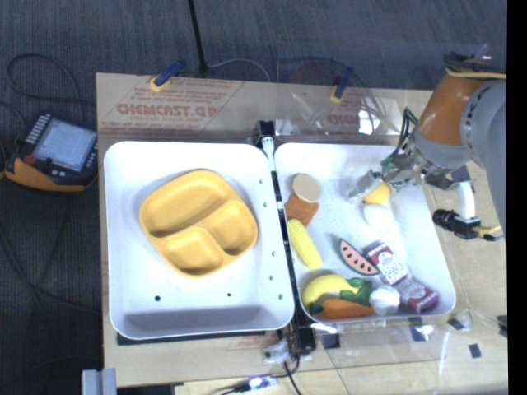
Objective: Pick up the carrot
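The pincer (368, 186) is over the upper part of the right bin (440, 245), and I cannot tell if it is open or closed; a small yellow and white piece (377, 196) sits just under it. Nearest to the camera, the carrot (346, 309) lies flat along the front wall of the right bin, touching a banana (323, 286) and just beside a white object (384, 300). Behind them there are a watermelon slice (356, 257), a corn cob (303, 243) and a brown cylinder (303, 197). In the left bin (132, 303) rests a yellow divided plate (198, 220). Beyond both bins the tabletop (165, 105) carries printed cardboard.
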You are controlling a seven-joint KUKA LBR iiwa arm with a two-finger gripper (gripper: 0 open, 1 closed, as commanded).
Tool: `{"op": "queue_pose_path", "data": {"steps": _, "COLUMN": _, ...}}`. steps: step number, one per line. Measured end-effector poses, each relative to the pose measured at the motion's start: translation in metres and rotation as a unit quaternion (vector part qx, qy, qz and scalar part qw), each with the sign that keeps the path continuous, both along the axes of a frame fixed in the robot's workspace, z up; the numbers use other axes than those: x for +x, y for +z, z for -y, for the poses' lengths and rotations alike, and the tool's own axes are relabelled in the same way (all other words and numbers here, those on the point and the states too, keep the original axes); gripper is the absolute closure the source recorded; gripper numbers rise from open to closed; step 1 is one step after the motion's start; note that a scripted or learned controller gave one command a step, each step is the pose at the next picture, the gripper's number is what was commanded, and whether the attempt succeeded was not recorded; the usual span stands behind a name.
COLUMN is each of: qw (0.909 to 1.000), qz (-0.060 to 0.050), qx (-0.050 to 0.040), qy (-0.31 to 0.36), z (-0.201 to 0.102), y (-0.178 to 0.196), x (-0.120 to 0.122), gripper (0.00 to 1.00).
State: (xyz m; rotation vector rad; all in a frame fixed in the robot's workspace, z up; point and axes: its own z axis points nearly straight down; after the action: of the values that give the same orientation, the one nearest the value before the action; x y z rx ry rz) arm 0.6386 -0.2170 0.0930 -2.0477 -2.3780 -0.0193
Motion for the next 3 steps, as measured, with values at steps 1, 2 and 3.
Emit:
{"op": "queue_pose_path", "data": {"steps": 1, "qw": 1.0000, "qz": 0.005, "qx": -0.0064, "qy": -0.001, "z": 0.004, "y": 0.009, "x": 0.000, "gripper": 1.00}}
{"op": "queue_pose_path", "data": {"steps": 2, "qw": 0.9981, "qz": 0.007, "qx": -0.0062, "qy": -0.061, "z": -0.088, "y": 0.001, "x": 0.002, "gripper": 1.00}}
{"op": "queue_pose_path", "data": {"steps": 3, "qw": 0.9920, "qz": -0.003, "qx": -0.0053, "qy": -0.126, "z": -0.181, "y": 0.092, "x": -0.011, "gripper": 1.00}}
